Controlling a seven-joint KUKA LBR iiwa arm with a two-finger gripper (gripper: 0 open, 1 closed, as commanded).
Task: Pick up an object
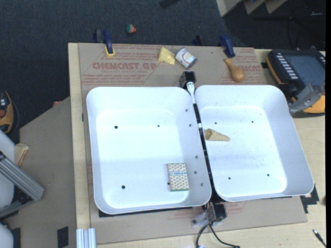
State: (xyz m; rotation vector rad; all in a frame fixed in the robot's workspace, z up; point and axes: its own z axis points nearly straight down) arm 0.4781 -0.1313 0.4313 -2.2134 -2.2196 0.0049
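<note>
A small patterned box [177,176] with a green and white face lies flat in the left bin [103,138], near its front right corner. A tan wedge-shaped piece [216,135] rests in the right bin [279,138], close to its left wall.
Behind the bins on the brown board lie a yellow wedge [166,56], a small white box [185,58] and a wooden-handled tool [234,70]. Blue clamps [108,41] hold the board's far edge. A black and orange device [297,68] sits at the right.
</note>
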